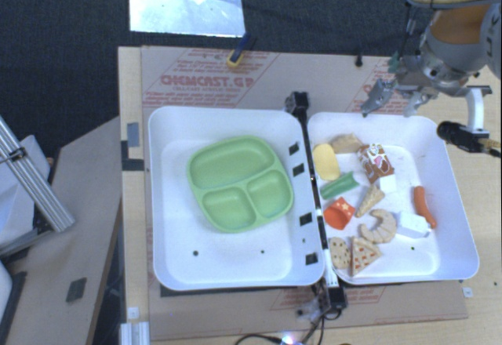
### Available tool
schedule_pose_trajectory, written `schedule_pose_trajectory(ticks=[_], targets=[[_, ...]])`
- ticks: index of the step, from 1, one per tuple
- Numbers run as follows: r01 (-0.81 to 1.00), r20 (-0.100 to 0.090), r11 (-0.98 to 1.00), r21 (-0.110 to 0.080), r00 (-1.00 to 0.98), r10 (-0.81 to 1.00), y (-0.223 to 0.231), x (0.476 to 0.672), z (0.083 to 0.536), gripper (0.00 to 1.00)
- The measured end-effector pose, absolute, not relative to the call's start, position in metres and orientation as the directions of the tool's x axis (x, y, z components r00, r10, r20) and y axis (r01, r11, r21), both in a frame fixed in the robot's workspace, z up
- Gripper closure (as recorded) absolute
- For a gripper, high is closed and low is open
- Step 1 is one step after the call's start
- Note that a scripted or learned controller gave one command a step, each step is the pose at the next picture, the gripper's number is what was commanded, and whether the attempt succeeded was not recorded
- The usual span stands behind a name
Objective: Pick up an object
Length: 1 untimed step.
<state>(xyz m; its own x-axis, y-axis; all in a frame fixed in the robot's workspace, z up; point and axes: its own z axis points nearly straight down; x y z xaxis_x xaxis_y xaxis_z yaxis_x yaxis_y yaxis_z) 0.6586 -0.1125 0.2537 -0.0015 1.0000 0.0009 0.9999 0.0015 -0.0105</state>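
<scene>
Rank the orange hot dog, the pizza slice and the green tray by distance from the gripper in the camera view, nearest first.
Measured from the gripper, at the right bin's far edge:
1. Orange hot dog, right side of the right bin.
2. Pizza slice, near edge of the right bin.
3. Green tray, in the left bin.

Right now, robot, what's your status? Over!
Gripper open, holding nothing, above right bin's far edge. Toy food in right bin, untouched. Green tray in left bin. Nothing blocking.
</scene>
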Motion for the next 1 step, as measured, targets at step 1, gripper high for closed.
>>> schedule_pose_trajectory(ticks=[1], targets=[[1.0, 0.0, 0.003, 0.002, -0.003, 1.0, -0.1123, 0.6606, 0.2618, 0.0]])
